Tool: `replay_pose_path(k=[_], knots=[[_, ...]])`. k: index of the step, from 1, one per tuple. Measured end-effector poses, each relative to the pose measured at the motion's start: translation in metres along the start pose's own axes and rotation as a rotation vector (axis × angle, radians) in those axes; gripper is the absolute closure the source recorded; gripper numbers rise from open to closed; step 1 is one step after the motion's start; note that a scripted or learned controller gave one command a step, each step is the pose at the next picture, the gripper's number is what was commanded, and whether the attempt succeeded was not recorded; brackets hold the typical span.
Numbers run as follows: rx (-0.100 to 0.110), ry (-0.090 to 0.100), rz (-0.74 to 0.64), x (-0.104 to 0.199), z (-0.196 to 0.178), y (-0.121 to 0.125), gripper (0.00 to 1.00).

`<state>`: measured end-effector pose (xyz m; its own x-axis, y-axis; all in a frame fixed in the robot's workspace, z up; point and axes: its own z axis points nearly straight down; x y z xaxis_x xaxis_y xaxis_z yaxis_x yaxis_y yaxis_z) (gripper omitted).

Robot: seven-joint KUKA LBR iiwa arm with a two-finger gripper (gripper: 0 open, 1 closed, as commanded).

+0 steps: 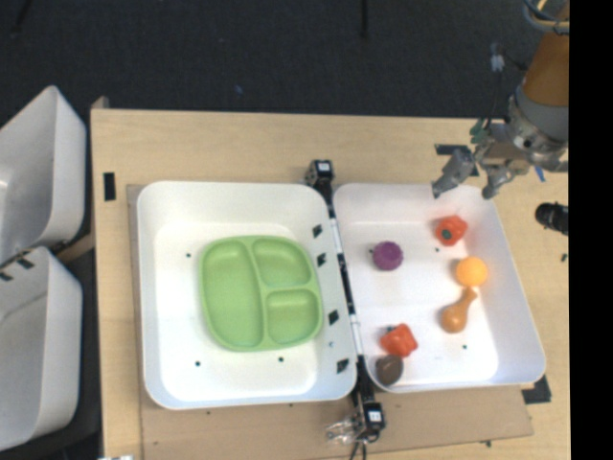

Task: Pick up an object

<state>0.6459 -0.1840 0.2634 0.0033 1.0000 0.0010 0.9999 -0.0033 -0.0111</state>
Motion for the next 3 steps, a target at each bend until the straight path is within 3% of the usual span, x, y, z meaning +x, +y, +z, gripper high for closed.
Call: replay_pose_path(k=[1,3], knots=[[-0.013,-0.002,-0.002,0.001,-0.008,0.002,0.0],[-0.009,-0.003,-0.003,0.0,0.092,0.003,0.0]])
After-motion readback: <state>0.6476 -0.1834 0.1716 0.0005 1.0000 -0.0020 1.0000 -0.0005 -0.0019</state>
